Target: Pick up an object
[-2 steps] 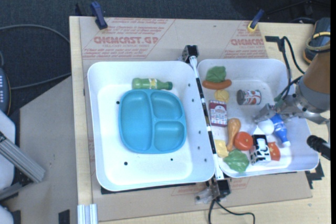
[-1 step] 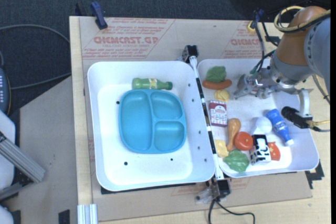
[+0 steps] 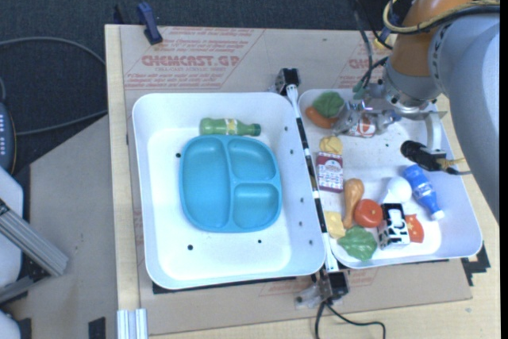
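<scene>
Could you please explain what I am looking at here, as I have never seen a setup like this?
This is one picture from a camera fixed above a bench, looking down at a slant. The grey machine with the orange band is a robot arm reaching in from the right. Its gripper hangs over the far end of the right bin; I cannot tell whether it holds anything. That bin is full of small toys: play vegetables, a blue bottle, a small red box, a black-and-white tag. The left bin holds a blue divided tray and a green bottle lying on its side. The arm's job is to pick up one object.
</scene>
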You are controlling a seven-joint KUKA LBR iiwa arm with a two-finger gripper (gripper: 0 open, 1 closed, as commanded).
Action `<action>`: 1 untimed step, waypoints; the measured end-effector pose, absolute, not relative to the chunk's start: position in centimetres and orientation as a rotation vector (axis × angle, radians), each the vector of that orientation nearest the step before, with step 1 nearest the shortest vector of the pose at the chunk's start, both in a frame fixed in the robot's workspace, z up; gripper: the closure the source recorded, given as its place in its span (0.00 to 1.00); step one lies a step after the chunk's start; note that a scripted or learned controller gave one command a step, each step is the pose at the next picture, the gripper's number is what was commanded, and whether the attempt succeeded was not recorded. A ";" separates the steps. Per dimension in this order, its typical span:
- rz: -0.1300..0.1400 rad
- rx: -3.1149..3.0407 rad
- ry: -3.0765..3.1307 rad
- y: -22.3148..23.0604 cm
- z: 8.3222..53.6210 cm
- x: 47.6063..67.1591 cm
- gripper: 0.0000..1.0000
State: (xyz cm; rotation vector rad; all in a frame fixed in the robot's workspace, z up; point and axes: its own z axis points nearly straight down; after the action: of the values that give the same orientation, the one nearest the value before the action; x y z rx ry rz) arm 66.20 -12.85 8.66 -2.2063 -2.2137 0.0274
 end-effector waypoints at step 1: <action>0.022 -2.208 -2.212 -16.1 8.1 66.2 0.00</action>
State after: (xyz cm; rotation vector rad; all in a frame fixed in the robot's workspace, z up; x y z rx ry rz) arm 66.19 -16.09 8.13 -2.2081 -2.2120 0.0217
